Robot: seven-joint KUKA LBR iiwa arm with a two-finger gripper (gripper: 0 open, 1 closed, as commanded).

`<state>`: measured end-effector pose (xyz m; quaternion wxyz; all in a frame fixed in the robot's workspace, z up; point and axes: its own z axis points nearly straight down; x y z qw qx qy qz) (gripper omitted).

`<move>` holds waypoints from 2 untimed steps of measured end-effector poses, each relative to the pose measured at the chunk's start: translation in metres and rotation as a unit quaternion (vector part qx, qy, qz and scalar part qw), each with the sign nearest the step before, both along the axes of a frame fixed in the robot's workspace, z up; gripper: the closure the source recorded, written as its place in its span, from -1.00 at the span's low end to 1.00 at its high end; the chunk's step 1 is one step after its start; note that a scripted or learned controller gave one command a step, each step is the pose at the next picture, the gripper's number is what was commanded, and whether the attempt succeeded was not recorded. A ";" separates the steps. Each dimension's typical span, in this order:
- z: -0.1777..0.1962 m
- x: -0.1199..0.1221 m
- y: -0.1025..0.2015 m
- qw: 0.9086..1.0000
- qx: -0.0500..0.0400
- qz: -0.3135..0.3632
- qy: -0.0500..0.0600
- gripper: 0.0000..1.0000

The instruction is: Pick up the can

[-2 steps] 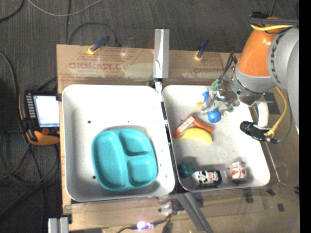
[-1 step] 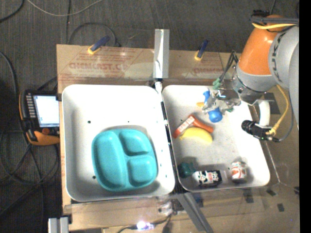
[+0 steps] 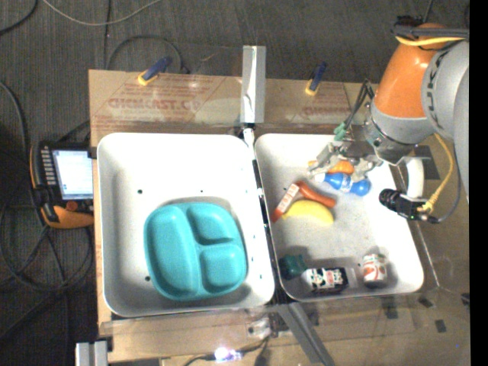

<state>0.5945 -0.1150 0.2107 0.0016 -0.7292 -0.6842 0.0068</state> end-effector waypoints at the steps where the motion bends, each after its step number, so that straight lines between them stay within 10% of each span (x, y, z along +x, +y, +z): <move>1: 0.000 0.000 0.000 1.000 0.000 0.000 0.000 -1.00; 2: -0.106 -0.043 -0.028 1.000 0.004 0.028 -0.002 -1.00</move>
